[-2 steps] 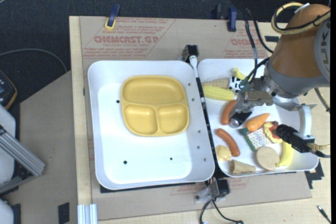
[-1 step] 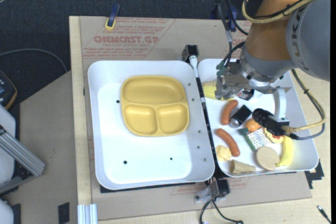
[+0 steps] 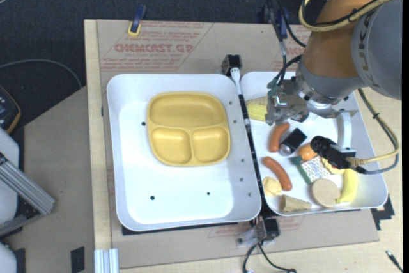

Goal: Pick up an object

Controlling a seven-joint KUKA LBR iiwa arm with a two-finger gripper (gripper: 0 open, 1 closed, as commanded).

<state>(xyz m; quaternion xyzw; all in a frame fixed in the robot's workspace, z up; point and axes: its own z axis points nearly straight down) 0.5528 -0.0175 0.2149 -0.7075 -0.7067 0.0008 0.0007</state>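
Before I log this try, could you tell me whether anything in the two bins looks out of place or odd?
Nothing looks spilled or damaged. The yellow divided tray sits flat in the left bin. The toy foods, among them two sausages and a banana, lie jumbled in the right bin under the gripper.

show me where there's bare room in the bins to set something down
Left bin: bare white floor all round the yellow divided plate, widest along the near edge. Right bin: crowded with sausages, a banana and other toy food, with the gripper over its far end.
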